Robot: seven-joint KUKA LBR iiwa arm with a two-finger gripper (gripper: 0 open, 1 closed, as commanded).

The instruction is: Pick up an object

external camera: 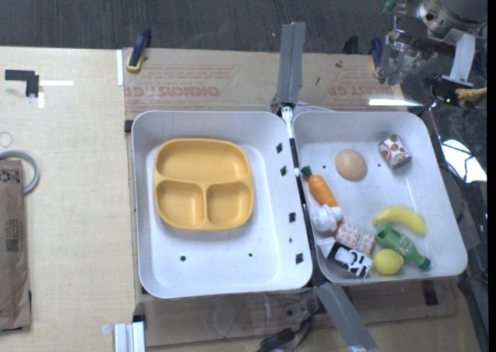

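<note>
You see a pale wooden bench point(70, 188) carrying two shallow white plastic bins side by side: the left bin point(217, 265) and the right bin point(442, 188), their inner edges touching. Behind them, on the far side, a flat sheet of brown cardboard with red print point(209, 83) lies under their far rims. At its far left corner rests a small blue-and-yellow clip point(139, 50). Near the bench's left edge you find a brown paper bag point(13, 234) and, farther back, a small black bracket point(23, 79).
</note>
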